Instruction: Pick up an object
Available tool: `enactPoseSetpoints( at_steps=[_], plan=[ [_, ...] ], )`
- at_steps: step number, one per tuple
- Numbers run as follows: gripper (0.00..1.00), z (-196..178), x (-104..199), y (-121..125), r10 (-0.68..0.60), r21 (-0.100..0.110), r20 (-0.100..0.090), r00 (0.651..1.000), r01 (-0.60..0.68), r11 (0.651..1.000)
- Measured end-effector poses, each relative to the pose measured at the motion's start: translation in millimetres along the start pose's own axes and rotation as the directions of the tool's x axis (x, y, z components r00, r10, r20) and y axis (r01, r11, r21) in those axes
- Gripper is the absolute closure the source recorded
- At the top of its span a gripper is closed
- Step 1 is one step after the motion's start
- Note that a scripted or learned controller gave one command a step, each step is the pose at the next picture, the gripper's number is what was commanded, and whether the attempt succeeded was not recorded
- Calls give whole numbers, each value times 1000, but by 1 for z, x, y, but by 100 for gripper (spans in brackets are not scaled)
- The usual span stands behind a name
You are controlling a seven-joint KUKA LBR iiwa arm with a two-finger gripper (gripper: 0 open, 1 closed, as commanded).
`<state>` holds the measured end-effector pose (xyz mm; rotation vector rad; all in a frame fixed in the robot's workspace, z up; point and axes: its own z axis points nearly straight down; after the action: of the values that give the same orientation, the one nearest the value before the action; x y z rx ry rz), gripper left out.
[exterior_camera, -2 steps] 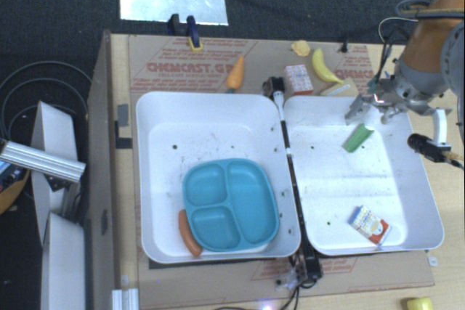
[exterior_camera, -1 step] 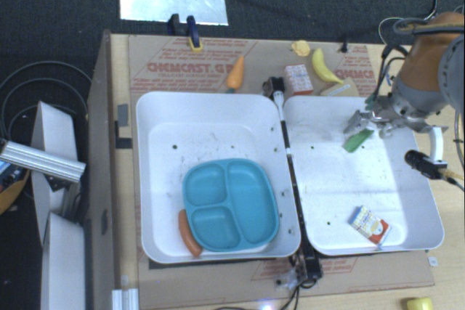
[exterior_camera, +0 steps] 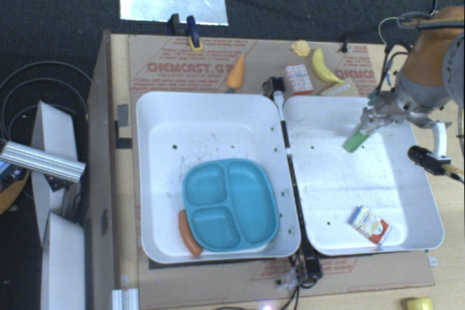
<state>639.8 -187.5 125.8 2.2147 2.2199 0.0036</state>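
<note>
From above the bench, a grey KUKA arm with an orange band reaches in from the right over the right-hand white bin (exterior_camera: 407, 229), its gripper (exterior_camera: 372, 120) lowered toward the bin's upper part. A small green object (exterior_camera: 354, 141), oblong and tilted, sits just under the fingertips, its upper end meeting them. Whether it is pinched between the fingers or merely lies beneath them cannot be told from this angle, and how far the fingers are spread cannot be told either.

Lower in the same bin lies a small white carton with red and blue print (exterior_camera: 369, 223), well apart from the gripper. The left-hand bin (exterior_camera: 156, 120) holds a blue divided plate (exterior_camera: 229, 204) with an orange sausage-shaped toy (exterior_camera: 189, 232) just beside its lower left edge. On the cardboard behind the bins rest a toy carrot (exterior_camera: 235, 74), a small pink-and-white box (exterior_camera: 298, 79), a banana (exterior_camera: 324, 67) and a yellow scrap (exterior_camera: 301, 49).

The step in hand looks like the grasp itself, with the green object as the likely target. The next move appears to call for a firm close on it and a straight lift clear of the bin floor; a thin, tilted piece could slip or pivot out if caught only by its end.
</note>
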Motion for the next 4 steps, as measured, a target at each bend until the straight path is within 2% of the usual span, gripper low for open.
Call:
enactPoseSetpoints(
  at_steps=[1,3,4],
  plan=[
    [100,-36,-17,-80,6,6,-1,1000,-6,1000],
    [100,-85,53,-83,-6,2,-3,1000,6,1000],
    [100,-28,22,-87,3,8,-2,1000,-3,1000]
  ],
)
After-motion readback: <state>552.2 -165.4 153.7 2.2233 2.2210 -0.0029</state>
